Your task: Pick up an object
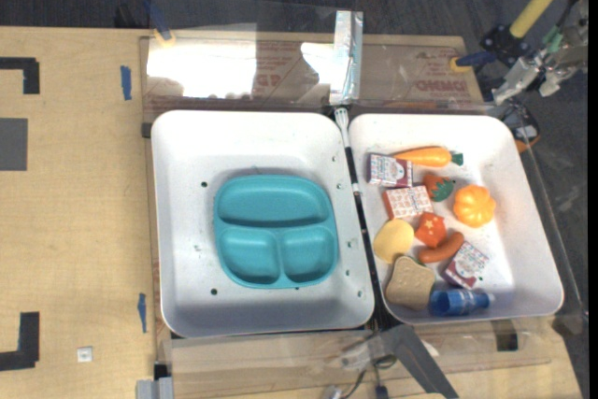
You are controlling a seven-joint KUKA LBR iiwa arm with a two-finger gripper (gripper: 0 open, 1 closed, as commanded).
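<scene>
teal moulded three-compartment tray [275,230] in smooth white left bin [177,163]

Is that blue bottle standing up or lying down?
Lying down. The blue bottle rests on its side along the right bin's near edge.

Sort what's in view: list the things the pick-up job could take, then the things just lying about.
For the job: carrot, orange fruit, tomato, sausage, bread slice, blue bottle, yellow piece, small cartons.

Lying about: teal divided plate, left bin.
</scene>
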